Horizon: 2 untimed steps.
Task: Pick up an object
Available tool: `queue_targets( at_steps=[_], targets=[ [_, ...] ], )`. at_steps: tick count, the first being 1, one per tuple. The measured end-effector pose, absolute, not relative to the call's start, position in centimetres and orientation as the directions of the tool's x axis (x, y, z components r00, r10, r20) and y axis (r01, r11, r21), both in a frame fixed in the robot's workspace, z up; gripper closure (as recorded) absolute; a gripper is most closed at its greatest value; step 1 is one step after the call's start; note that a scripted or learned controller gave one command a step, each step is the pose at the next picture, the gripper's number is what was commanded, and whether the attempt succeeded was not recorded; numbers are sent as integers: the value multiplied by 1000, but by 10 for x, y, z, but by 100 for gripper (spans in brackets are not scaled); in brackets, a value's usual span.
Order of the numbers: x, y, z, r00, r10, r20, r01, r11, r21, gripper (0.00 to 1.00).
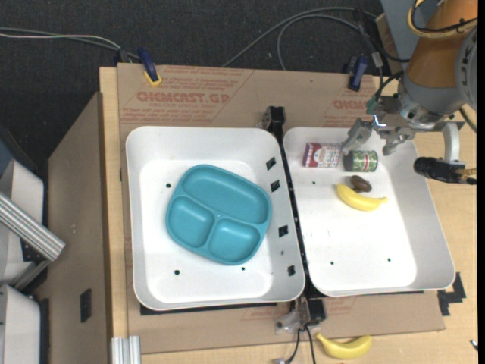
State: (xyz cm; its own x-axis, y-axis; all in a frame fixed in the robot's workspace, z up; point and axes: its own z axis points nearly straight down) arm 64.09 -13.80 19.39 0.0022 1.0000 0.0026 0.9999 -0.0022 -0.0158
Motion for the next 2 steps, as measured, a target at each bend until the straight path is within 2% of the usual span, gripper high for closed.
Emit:
queue_targets(
  at_steps=[1,2],
  targets=[
    [644,-138,203,-1,1000,0,1000,1,-1,0],
    [639,-136,160,0,1000,2,1000,0,-6,0]
  ],
)
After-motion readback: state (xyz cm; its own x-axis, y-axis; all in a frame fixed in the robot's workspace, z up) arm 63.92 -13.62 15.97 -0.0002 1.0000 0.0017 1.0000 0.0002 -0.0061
